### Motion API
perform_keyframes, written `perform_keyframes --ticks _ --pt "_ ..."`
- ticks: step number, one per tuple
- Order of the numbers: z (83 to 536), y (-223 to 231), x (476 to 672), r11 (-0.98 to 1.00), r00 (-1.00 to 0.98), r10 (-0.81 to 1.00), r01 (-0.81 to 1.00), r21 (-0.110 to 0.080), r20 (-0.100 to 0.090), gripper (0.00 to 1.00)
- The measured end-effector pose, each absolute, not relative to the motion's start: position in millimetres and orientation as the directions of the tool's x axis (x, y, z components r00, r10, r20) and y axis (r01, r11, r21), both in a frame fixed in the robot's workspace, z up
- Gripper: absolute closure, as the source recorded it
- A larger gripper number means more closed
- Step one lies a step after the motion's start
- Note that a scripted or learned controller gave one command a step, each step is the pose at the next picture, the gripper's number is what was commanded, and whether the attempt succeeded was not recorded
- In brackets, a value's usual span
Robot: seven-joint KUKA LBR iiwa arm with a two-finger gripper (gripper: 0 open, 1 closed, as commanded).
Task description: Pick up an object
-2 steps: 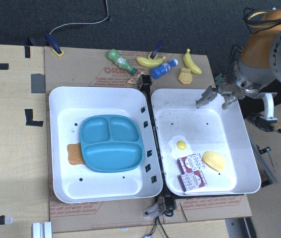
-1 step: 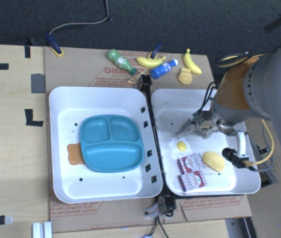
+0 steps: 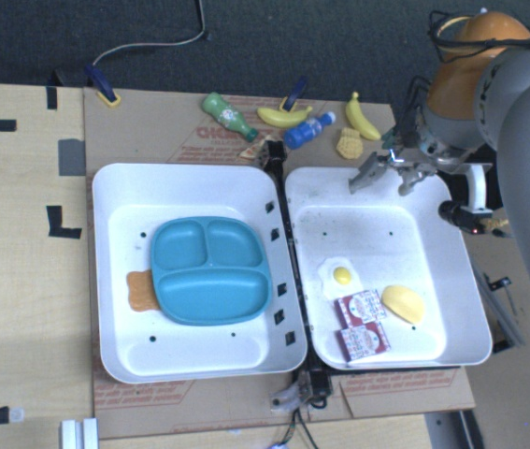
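On the cardboard-covered tabletop point(image 3: 152, 129), the right bin point(image 3: 451, 279) holds a fried egg point(image 3: 337, 275), two red cartons point(image 3: 361, 324) and a lemon point(image 3: 403, 303); the left bin point(image 3: 115, 213) holds a blue divided plate point(image 3: 210, 269) over a piece of toast point(image 3: 139, 291). Farther back, the hand point(image 3: 386, 178) hangs over the right bin's far rim, fingers spread wide, gripping nothing; beyond lie bananas point(image 3: 283, 115) and bottles point(image 3: 227, 115) before dark carpet point(image 3: 293, 17)
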State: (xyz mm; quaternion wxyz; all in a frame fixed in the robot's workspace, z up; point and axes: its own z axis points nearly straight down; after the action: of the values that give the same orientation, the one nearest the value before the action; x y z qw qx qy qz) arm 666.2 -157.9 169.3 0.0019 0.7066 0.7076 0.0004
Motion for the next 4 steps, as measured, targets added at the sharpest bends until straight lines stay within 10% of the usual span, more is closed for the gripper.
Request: perform_keyframes --ticks 3,4 --pt "86.6 -96.2 545.0 0.001 -0.001 1.000 1.000 0.006 -0.002 0.00" --pt "86.2 -96.5 547.0 -0.001 0.001 1.000 1.000 0.002 -0.001 0.00"
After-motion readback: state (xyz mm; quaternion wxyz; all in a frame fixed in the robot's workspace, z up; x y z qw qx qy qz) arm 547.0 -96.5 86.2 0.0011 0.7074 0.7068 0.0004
